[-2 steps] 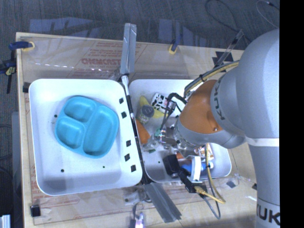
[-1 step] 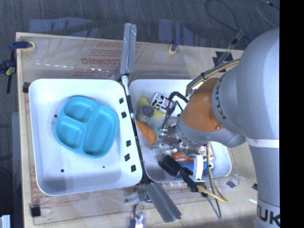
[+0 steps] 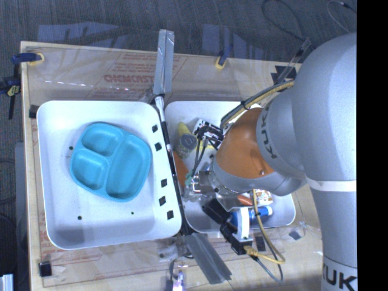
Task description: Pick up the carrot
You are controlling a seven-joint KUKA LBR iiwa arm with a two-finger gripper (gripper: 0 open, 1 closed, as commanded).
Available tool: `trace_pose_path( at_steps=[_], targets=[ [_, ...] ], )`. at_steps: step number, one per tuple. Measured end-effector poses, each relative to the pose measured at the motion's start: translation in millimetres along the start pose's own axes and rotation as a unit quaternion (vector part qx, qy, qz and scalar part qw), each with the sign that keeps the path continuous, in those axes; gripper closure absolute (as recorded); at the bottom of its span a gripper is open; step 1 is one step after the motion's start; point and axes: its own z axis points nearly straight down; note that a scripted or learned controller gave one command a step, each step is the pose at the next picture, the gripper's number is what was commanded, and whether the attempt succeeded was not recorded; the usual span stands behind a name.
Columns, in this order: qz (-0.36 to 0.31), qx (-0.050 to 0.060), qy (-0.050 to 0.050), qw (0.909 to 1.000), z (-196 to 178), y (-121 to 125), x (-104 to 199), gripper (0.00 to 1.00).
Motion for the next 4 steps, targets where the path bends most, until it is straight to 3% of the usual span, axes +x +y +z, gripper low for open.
trace_pose_path(
  at_steps=[1,2,3,4],
  targets=[
    [-0.092,0.0,0.0,0.9957,0,31,-67,1.0],
    [-0.098,0.004,0.0,0.9952,2,61,-9,1.0],
    [-0.092,-0.001,-0.008,0.9957,-1,62,-19,0.0],
    [-0.053,0.002,0.0,0.9986,0,132,-43,0.0]
  ],
)
